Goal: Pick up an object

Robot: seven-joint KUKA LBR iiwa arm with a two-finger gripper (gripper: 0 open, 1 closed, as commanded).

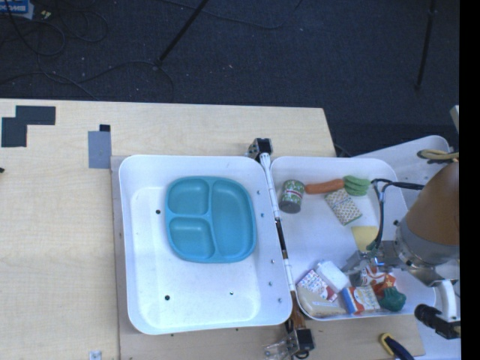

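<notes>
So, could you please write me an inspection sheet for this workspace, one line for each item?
Surface: wooden bench bearing two white bins, left bin and right bin, side by side.
Job's things: small can, carrot, patterned packet, yellow piece, and a pile of small packages in the right bin.
Clutter: blue divided plate in the left bin.
Grippers: end effector low over the pile; fingers unclear.
Cables: black cable beside the arm; more on the floor.
Surroundings: dark carpet.

Arm [435, 216] cut by right edge, fingers [367, 265] perhaps lost in clutter
</notes>
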